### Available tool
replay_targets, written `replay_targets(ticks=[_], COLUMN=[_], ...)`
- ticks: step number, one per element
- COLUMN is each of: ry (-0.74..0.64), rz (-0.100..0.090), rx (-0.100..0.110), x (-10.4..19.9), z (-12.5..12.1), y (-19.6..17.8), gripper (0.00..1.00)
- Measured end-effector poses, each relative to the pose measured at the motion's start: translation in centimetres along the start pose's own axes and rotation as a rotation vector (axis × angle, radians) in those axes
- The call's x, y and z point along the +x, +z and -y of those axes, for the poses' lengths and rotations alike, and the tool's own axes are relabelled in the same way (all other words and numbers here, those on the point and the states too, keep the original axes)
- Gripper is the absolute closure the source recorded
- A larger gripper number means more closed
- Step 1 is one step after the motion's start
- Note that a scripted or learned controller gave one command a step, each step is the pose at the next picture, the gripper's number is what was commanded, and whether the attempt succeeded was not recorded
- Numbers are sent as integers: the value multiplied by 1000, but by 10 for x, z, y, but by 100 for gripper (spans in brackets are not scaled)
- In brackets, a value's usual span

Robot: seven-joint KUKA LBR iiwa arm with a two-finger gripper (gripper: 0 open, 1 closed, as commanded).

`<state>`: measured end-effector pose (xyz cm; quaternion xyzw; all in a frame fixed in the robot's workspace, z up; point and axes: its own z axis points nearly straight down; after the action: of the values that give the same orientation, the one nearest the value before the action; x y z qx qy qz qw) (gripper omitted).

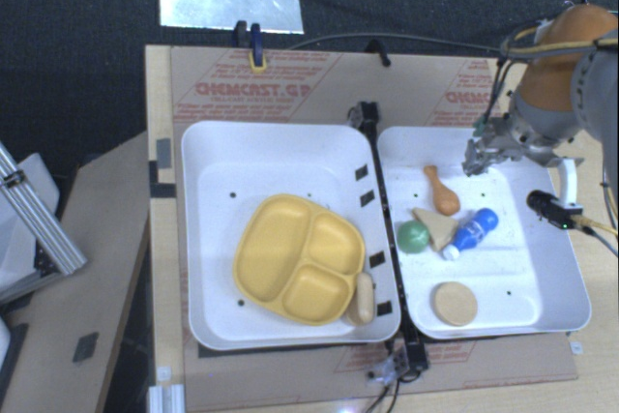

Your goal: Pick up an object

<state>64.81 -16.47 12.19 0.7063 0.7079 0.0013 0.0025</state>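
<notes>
Reading "CHEMCAST GP" in red on the bench sheet; tool state untellable.

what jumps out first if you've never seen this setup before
The big yellow divided tray fills much of the left bin, with a small tan bread-like piece at its lower right edge. In the right bin, small items cluster: a blue bottle, a green ball, an orange drumstick-like toy and a round tan disc. The gripper hangs over that bin's upper part.
</notes>
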Motion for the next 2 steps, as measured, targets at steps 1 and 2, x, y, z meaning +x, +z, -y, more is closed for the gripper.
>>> replay_targets(ticks=[1,2], ry=[2,0], rz=[0,0], rx=[-1,-1], x=[-4,-2], z=[2,7], y=[-46,-93], gripper=[100,100])
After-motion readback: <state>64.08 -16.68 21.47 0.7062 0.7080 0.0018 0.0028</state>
